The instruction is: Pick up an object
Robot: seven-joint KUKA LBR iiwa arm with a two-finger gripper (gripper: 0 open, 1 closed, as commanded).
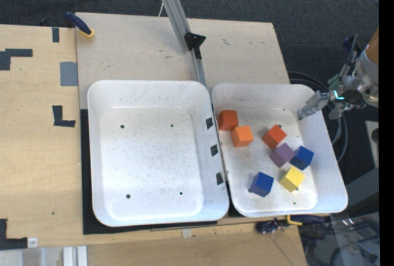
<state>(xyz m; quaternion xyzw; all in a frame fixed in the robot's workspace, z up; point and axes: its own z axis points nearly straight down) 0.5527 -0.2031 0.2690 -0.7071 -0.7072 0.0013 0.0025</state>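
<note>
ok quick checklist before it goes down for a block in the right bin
1. Blocks in the right bin: ok, seven there.
2. Gripper carrying nothing: ok, fingers spread, nothing between them.
3. Gripper over a block: not ok, it sits by the bin's upper right edge.
4. Easy target: ok, blue block stands apart.
5. Crowded targets: not ok, purple block touches its neighbours.

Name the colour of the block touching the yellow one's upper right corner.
Blue block, touching the yellow block; the camera view shows it.

Two white bins; seven blocks: three orange, two blue, one purple, one yellow.
</note>
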